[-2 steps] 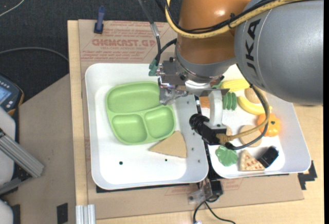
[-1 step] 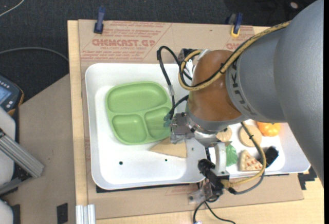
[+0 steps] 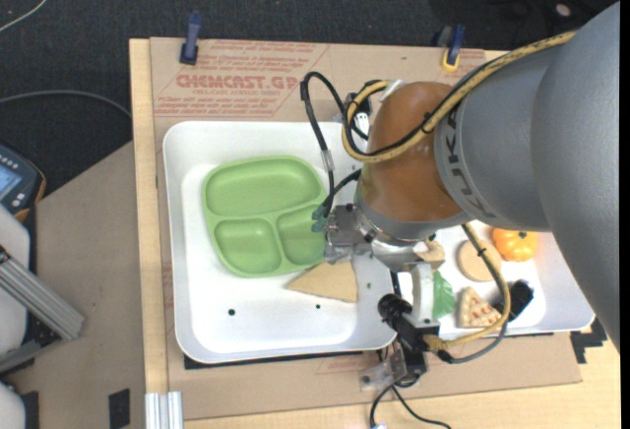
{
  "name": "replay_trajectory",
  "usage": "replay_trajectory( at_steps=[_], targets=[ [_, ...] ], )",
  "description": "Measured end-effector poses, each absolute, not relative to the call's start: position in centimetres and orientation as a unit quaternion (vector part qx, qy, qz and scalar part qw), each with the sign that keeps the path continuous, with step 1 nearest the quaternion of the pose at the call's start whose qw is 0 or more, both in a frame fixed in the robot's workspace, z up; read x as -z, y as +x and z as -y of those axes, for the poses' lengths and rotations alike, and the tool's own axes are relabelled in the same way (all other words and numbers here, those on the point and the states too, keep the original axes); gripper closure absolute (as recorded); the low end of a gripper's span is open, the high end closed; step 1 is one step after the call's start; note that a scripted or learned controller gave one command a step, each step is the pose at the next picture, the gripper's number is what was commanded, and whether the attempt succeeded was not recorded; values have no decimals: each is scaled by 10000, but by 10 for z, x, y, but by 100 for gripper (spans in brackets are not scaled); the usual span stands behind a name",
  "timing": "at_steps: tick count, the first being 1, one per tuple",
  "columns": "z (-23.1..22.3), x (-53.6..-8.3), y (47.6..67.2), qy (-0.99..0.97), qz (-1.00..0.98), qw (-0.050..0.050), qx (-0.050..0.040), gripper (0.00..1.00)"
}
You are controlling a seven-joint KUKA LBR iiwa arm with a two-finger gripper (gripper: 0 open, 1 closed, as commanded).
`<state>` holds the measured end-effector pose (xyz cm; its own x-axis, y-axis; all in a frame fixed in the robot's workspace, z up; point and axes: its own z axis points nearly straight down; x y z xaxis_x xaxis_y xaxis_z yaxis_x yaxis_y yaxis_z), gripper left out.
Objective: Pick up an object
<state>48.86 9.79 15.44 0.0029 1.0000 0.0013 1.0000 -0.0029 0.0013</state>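
Tool low over the left bin, grasp unconfirmed; risk of a miss or a snag on the tray.

The arm [image 3: 532, 122] reaches in from the right and its wrist hides most of the tool [image 3: 340, 235], which sits at the right edge of the green tray [image 3: 258, 211] in the left bin [image 3: 197, 319]; whether the tool is spread or pressed together cannot be told. Candidate objects: the 3-compartment green tray, and a tan wedge [image 3: 328, 282] lying just below the tool and beside the tray's lower corner. In the right bin [image 3: 566, 314] lie an orange piece [image 3: 515, 244], a pizza-slice toy [image 3: 478, 309] and a green piece [image 3: 444, 297]. Judgement: the tray rim is thin and the wedge flat, so a closing tool may slip off either, or catch both at once. The loose cable [image 3: 317, 122] trailing near the tray could also drag it.
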Motion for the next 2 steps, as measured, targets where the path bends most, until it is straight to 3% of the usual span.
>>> replay_trajectory(
  at_steps=[1,2],
  targets=[
    [-151,-220,480,-7050,7092,-9,33,100],
    [-96,-270,480,-7091,7051,-25,22,100]
  ],
)
